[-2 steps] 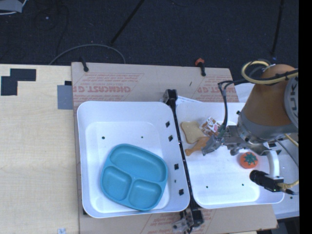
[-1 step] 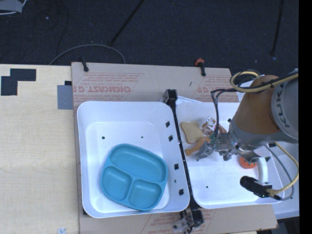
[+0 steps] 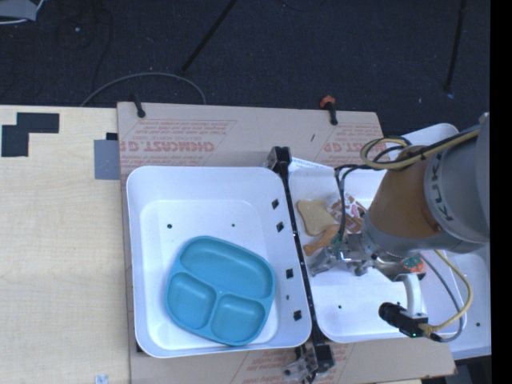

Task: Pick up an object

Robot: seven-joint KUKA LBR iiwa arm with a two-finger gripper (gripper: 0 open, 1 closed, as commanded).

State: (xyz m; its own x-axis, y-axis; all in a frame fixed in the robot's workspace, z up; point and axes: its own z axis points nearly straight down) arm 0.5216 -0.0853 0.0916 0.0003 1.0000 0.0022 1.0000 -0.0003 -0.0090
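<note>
- Camera view: the grey arm with the orange band [image 3: 404, 202] reaches in from the right and hangs low over the right-hand shallow white bin [image 3: 352, 318].
- Its two-finger gripper [image 3: 336, 256] sits at the left side of that bin, close to the black divider between the bins; whether it is spread or pressed together I cannot tell, since the wrist hides it.
- A tan, flat, irregular piece like a slice of toast [image 3: 314, 214] lies just beside the gripper, toward the bin's back, partly under the arm. Something small and patterned [image 3: 352, 209] lies next to it, too hidden to name.
- The left-hand white bin [image 3: 152, 206] holds a blue plastic divided plate [image 3: 220, 289], well apart from the gripper.
- Judgement: this looks like the descent or grasp attempt over the tan piece; nothing shows as held.
- The next move would call for closing on the piece and lifting straight up, clear of the divider.
</note>
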